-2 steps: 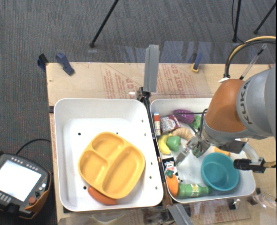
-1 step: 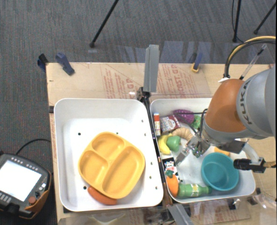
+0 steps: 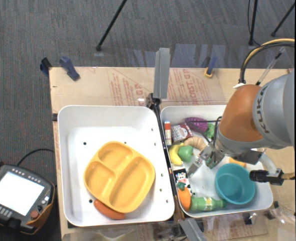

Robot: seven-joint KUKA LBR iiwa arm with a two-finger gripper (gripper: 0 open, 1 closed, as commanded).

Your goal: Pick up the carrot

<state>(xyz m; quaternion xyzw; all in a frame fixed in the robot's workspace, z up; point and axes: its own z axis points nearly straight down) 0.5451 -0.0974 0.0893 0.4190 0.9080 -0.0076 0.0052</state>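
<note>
Against the right bin's (image 3: 266, 203) near-left corner lies the carrot (image 3: 185, 198), touching a green bottle (image 3: 206, 203). Gripper (image 3: 206, 160) hangs above it, jaws parted, empty. Likely a light, stiff, smooth plastic toy; grip across its thick middle, wall crowds one side.

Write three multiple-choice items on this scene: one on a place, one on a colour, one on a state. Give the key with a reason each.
1. Where does the yellow divided plate lie?
A. left bin
B. right bin
C. bare bench

2. What colour is the bowl?
A. red
B. teal
C. white

3. How does the carrot stand with the claw?
A. between its fingers
B. lying apart, near the right bin's front left corner
C. on the plate

Key: 1 A, white left bin surrounds it. 2 B, teal inside. 3 B, the claw hangs above and beyond it.
</note>
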